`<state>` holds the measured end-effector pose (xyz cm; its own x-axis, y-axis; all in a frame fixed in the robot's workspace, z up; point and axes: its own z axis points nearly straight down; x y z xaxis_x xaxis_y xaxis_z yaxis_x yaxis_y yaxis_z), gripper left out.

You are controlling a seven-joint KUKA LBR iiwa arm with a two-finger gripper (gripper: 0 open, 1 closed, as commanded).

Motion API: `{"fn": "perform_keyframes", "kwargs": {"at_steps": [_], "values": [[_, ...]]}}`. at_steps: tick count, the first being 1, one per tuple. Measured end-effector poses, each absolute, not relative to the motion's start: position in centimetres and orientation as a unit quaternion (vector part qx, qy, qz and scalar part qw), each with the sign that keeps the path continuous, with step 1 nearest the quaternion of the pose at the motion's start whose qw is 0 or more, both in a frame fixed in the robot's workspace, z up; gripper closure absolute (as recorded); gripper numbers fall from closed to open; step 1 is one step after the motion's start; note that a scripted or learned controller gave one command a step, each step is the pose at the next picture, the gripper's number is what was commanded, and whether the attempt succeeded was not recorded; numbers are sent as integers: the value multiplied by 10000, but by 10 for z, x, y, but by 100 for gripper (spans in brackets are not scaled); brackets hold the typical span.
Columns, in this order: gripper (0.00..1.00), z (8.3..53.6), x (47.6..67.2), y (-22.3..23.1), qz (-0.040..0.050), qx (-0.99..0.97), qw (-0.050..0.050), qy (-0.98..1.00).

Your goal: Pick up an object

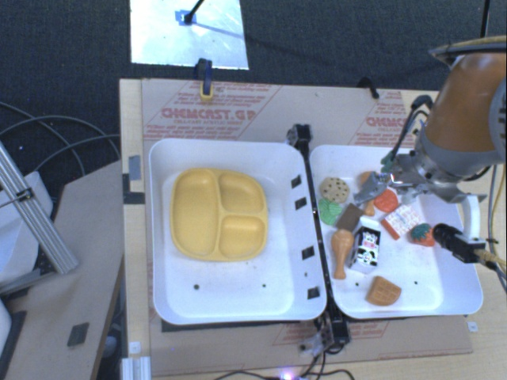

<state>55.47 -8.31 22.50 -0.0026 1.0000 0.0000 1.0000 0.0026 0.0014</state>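
My gripper [375,190] hangs low over the upper middle of the right bin [459,291], reaching in from the right. Just beneath and beside it lie a small orange piece [365,180] and a red tomato-like toy [386,201]. A cookie [335,188] lies to its left, above a green piece [328,210] and a brown block [346,218]. Nearer the front are a drumstick [341,252], a cow-print milk carton [367,246] and a bread piece [383,291]. A red-and-white packet [404,218] and a strawberry [422,233] lie to the right.
The left bin [166,291] holds a yellow divided plate [219,214]. A black divider with clips [310,212] runs between the two bins. The front right part of the right bin is bare white floor.
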Motion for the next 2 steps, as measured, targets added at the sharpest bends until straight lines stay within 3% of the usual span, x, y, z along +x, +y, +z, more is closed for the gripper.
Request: {"fn": "perform_keyframes", "kwargs": {"at_steps": [1,2], "values": [[0,119,533,-86,3,7067,-6,7075],[0,84,496,-88,1,7069,-8,7073]]}}
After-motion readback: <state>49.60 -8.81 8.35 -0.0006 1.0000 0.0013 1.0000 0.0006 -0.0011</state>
